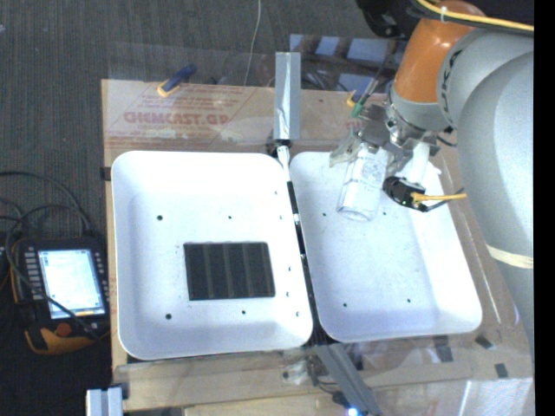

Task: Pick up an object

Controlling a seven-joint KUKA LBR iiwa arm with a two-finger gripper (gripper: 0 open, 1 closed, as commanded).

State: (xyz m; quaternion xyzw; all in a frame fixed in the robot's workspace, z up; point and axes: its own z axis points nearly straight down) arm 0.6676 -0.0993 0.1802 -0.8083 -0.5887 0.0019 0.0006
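Gripper (375,156) sits at approx 12 o'clock in the right bin (442,306), w/ a clear plastic cup (358,189) tilted at its tip — seemingly between the fingers, raised off the bin floor — likely a pick underway.

A single camera hangs above the bench and looks down at a slant, so the left bin (208,250) sits near the middle of the frame and serves as the anchor. To the right of that bin, touching it along a shared edge, lies the right bin (390,267). Beyond the left bin's far rim, toward the top of the frame, a board with red lettering (186,115) recedes. Left of the bin, on dark carpet, a handheld screen (68,284) is in frame. The arm (486,102) enters from the right, far from the left bin, looming large because it rises toward the lens.
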